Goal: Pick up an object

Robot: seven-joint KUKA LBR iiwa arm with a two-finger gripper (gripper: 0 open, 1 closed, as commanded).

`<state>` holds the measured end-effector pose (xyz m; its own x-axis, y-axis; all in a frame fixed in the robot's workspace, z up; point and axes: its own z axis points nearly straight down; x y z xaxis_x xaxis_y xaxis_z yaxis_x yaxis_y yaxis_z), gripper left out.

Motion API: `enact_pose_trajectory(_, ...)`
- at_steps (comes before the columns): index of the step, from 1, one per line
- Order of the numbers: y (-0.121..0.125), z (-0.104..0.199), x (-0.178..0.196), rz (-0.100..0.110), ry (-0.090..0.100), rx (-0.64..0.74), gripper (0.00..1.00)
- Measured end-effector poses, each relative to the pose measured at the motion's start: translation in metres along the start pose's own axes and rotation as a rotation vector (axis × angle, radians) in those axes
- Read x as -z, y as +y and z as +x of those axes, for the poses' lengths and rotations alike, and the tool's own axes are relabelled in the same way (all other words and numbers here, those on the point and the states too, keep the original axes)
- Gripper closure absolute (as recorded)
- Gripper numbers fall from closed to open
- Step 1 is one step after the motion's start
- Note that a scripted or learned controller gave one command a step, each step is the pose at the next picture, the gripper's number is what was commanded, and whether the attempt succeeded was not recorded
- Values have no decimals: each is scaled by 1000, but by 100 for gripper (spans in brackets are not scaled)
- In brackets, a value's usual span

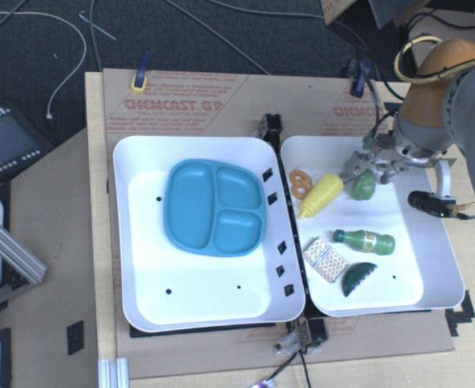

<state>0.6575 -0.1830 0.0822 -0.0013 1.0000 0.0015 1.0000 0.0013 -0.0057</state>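
One arm | fingers at green object, right bin | spread or pinching: cannot tell

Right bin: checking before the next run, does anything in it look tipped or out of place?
Mostly loose clutter. The green bottle lies on its side and the yellow corn lies slanted beside the pretzel. Nothing spilled.

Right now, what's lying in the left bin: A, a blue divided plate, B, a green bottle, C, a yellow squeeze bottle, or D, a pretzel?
A: the blue divided plate lies in the left bin, while the bottles and pretzel are in the right bin.
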Motion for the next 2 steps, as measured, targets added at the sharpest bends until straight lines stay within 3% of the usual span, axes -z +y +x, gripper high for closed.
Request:
enact_pose_trajectory(1, 2, 0, 16, -7, -2, 2, 100)
enact_pose_trajectory(2, 3, 7, 78, -13, -3, 1, 100)
